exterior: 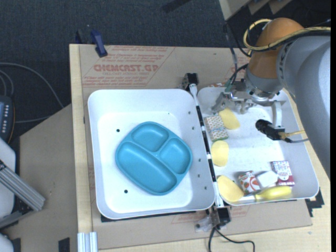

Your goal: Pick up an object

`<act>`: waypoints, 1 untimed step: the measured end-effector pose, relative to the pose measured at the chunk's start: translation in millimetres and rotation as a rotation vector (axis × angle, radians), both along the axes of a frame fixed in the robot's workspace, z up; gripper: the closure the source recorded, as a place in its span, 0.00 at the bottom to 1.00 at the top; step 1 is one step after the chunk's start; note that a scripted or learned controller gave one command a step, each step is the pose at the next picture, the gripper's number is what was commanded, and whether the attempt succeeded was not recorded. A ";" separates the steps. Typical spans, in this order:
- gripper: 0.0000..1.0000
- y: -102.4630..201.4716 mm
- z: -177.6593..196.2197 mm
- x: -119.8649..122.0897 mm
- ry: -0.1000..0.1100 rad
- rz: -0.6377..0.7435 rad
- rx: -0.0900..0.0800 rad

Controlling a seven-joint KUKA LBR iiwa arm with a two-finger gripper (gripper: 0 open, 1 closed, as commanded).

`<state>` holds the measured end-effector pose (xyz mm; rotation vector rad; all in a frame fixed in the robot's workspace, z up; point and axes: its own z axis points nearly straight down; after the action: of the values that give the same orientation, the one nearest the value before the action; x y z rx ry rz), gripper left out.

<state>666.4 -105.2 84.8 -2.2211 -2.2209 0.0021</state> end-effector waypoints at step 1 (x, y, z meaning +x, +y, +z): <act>1.00 0.2 10.7 0.8 -0.003 0.000 -0.001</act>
<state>667.1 -105.0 95.5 -2.2226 -2.2231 0.0001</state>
